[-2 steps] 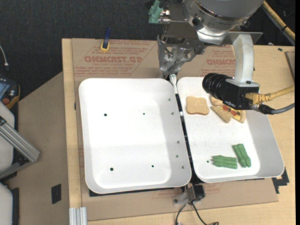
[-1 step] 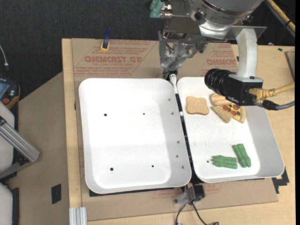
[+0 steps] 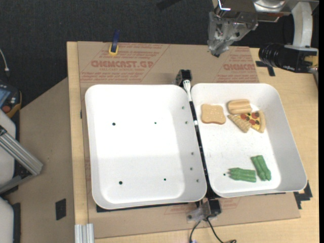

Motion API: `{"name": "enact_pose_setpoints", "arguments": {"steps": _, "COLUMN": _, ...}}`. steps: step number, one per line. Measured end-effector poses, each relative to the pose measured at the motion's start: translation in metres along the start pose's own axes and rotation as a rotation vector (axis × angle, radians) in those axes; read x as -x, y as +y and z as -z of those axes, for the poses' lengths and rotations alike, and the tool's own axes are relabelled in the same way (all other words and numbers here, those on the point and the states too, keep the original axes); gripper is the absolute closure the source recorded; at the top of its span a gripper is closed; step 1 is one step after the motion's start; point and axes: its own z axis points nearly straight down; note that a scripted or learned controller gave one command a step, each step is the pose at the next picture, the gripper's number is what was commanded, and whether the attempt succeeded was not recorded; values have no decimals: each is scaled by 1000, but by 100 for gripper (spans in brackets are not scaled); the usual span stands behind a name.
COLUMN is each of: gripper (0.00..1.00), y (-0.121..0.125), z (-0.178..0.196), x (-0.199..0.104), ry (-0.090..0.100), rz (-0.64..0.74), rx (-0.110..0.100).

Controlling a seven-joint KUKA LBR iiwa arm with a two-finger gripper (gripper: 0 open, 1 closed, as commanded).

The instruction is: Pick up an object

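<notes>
Toast [image 3: 213, 114] lies flat in the right bin [image 3: 288, 151], just left of the hot dog [image 3: 239, 106] and the pizza slice [image 3: 248, 121]; two green pods [image 3: 251, 171] sit well below it. We judge it a light, stiff toy, best pinched across its narrow width. Far above it, beyond the bin's top edge, hangs the gripper [image 3: 218, 45]; we cannot tell how its claw stands, and nothing shows in it.

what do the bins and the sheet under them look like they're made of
Left bin and right bin: probably moulded plastic, smooth white with a slight sheen, going by the rounded corners and soft highlights. Sheet beneath: looks like brown cardboard, matte, with red lettering printed on it.
</notes>
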Motion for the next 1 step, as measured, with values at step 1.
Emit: {"name": "enact_pose_setpoints", "arguments": {"steps": 1, "gripper": 100, "y": -54, "z": 3, "x": -68, "ry": 4, "rz": 21, "rx": -3}}
